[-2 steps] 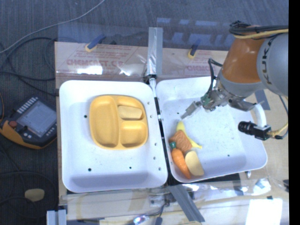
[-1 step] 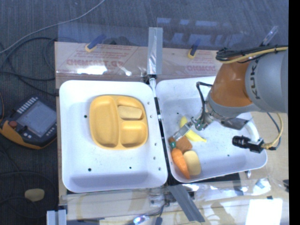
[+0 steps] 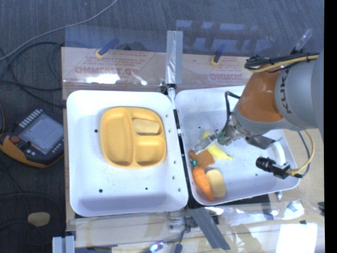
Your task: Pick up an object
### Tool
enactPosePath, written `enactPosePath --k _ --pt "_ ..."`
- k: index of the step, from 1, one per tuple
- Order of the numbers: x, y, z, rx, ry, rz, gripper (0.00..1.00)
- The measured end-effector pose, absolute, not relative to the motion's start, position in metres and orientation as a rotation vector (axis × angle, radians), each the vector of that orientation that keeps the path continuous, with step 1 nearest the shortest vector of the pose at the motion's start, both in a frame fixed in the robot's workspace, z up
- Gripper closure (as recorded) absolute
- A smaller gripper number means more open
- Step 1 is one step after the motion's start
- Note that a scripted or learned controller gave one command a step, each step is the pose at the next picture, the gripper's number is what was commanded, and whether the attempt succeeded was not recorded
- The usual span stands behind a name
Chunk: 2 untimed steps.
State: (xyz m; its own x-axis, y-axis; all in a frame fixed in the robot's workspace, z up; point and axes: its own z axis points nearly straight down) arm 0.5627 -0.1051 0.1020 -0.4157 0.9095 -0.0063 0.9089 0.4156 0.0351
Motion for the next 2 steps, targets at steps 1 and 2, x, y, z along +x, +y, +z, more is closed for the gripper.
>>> enactPosePath --k 1,2 --pt "0.565 -0.105 0.113 1.682 2.617 0.046 1.0" --pt "0.581 -0.039 0.221 1.632 2.683 0.0 1.0"
